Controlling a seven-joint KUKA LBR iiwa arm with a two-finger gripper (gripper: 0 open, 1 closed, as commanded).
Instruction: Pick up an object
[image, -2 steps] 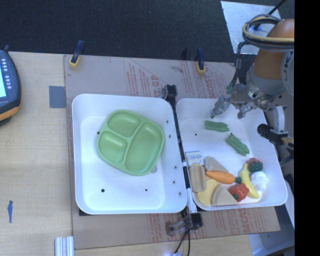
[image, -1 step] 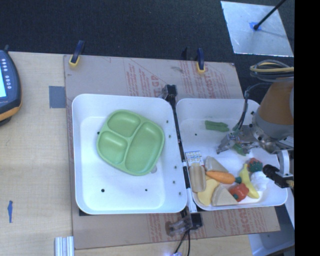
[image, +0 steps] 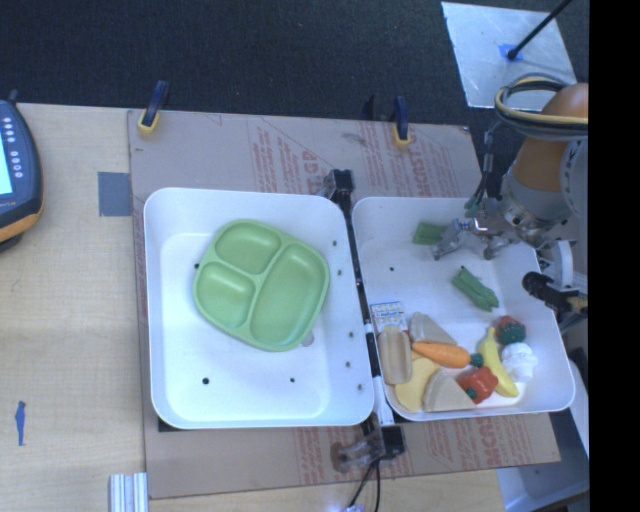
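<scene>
A grey arm with an orange band reaches in from the right over two shallow white bins set side by side on a wooden counter (image: 70, 330), its gripper (image: 472, 238) hanging low over the upper part of the right bin (image: 400, 215). The fingers (image: 447, 244) are spread wide with nothing between them, and a small dark green piece (image: 430, 233) lies just beside their left tip. A second green piece (image: 474, 287), longer and tilted, lies a little below the gripper on the bin floor. Toy food is heaped in the bin's lower right corner: a carrot (image: 441, 352), a banana (image: 497, 366), a red item (image: 478, 382), a white item (image: 517, 355), slices of bread (image: 393, 355) and a small printed packet (image: 387, 314). The left bin (image: 175, 400) holds a light green divided plate (image: 262, 284), lying flat near its middle. Blue and yellow clamps (image: 153, 108) pin a cardboard sheet (image: 280, 150) under the bins.
</scene>
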